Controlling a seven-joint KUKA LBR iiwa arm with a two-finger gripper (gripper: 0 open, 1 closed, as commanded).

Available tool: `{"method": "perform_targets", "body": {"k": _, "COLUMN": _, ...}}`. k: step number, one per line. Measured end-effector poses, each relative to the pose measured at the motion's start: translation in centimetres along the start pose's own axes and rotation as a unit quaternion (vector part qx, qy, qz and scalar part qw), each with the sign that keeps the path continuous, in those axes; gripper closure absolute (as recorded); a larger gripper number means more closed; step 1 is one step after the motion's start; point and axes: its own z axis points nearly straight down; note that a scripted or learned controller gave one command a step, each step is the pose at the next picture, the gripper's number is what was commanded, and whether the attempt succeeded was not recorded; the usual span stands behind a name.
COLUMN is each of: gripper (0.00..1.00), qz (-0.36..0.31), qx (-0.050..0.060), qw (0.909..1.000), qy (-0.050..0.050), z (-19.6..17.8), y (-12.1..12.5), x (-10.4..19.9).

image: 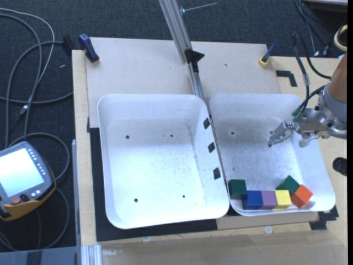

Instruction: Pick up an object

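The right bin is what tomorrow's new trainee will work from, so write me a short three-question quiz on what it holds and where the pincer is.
1. True or false: the blocks lie along the near edge of the right bin.
2. Which block sits at the left end of the row? A) orange B) dark green C) yellow
3. Fill in: the pincer hangs above the ____ floor of the right bin, apart from the blocks.

Key:
1. True: the dark green block, blue block, purple block, yellow block, second green block and orange block cluster there.
2. B
3. bare
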Motion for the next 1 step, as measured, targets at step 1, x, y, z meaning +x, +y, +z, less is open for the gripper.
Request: {"method": "perform_targets", "body": {"k": 1, "gripper": 0.0, "qz": 0.001, "qx": 0.004, "qw": 1.0, "qy": 0.001, "z": 15.03, "y": -1.89, "x": -2.49}}
